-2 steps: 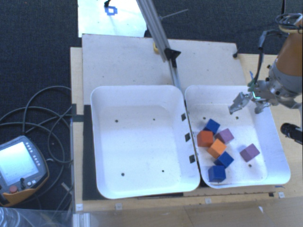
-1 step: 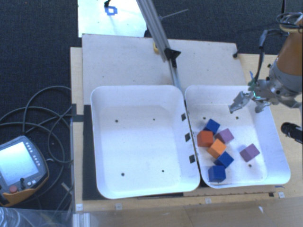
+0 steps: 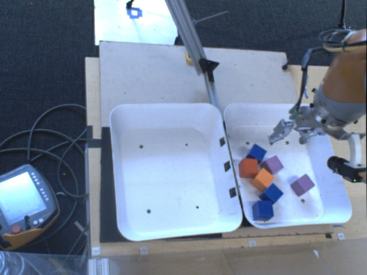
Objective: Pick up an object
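While the grey and orange arm [image 3: 344, 79] reaches in from the right, its tool [image 3: 282, 132] hangs over the back of the right bin [image 3: 338, 213], holding nothing; how far its fingers are parted cannot be told. Below it lie a cluster of blocks: a blue block [image 3: 257, 153], a red-orange block [image 3: 248, 168], an orange block [image 3: 263, 179], a purple block [image 3: 273, 164], and two more blue blocks [image 3: 272, 193] [image 3: 262, 210]. Another purple block [image 3: 302, 184] lies apart to the right.

3 blue blocks [image 3: 257, 152], 2 orange blocks [image 3: 249, 168], 2 purple blocks [image 3: 273, 164], 2 bins [image 3: 166, 114]
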Motion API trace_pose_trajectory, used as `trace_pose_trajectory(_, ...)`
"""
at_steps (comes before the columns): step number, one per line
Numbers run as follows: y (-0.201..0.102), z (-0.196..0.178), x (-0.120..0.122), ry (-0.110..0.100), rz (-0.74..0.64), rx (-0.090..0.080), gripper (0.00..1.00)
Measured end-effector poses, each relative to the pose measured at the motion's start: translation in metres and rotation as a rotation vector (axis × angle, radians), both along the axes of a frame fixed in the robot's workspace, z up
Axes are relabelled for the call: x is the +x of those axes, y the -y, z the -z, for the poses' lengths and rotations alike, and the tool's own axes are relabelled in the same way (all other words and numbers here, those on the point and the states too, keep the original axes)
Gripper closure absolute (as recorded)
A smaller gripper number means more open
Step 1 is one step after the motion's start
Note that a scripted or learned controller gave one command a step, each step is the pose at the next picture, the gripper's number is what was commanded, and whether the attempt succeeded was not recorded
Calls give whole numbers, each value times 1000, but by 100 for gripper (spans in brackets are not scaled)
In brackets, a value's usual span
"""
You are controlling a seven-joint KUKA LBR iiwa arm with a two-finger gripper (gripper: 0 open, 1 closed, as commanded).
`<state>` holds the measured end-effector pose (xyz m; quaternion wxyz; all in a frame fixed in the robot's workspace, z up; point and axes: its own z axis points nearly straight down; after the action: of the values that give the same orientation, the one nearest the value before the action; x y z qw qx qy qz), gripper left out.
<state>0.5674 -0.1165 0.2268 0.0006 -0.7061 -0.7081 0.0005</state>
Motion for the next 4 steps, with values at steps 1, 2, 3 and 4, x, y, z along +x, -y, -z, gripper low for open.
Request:
trace_pose_trajectory(1,3,60,6,-2,1,0,0)
trace_pose_trajectory(2,-3,103,2,3,1,0,0)
trace_pose_trajectory(3,-2,89,4,9,-1,-1,100)
trace_pose_trajectory(4,0,43,-1,7,0,-1,100)
